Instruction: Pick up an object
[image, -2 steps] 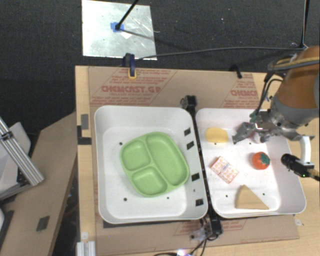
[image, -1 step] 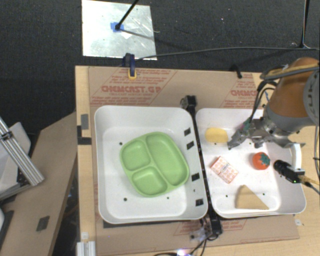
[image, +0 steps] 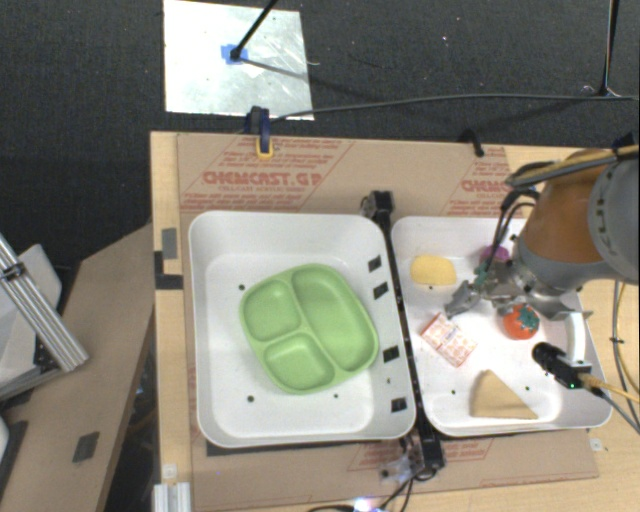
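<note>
The right bin (image: 430, 405) holds a yellow rounded object (image: 433, 269) at its far left. A red-and-white packet (image: 449, 339) lies in the middle, and a tan wedge (image: 499, 398) sits near the front. A red-orange round object with a green top (image: 520, 320) lies under the wrist. My gripper (image: 466, 298) hangs low over the bin, between the yellow object and the packet, just above the packet's far corner. Nothing shows in its grasp. A small purple thing (image: 494, 255) peeks out beside the wrist.
The left bin (image: 215, 260) carries a green divided plate (image: 307, 327). A black divider with clips (image: 392, 300) runs between the bins. The grey arm with its orange band (image: 565, 225) covers the right bin's far right part.
</note>
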